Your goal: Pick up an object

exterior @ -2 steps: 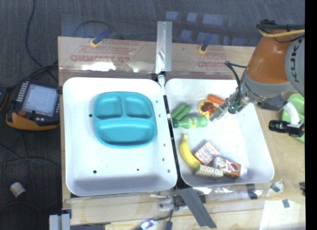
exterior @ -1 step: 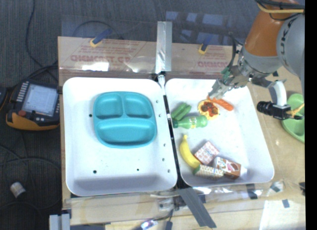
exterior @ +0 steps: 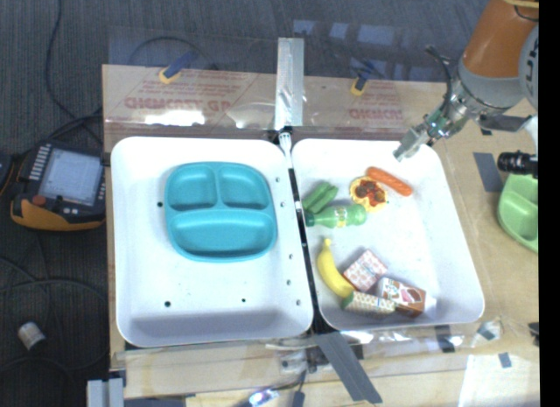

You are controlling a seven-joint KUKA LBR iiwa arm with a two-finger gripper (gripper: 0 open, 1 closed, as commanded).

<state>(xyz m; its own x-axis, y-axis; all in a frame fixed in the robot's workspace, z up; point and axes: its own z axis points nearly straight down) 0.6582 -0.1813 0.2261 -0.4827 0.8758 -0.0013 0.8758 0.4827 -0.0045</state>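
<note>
Gripper (exterior: 409, 146) above right bin's (exterior: 455, 221) far rim; finger state unclear; carrot (exterior: 389, 181) nearest, just below-left, lying diagonally.

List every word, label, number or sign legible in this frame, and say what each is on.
Cardboard sheet behind the bins: reddish print, seen upside down and under glare; too blurred to read.
Small cartons in the right bin: printed panels, too small to read.
Handheld pendant left of the bench: lit screen, nothing legible.
No other text, number or sign can be made out.
</note>
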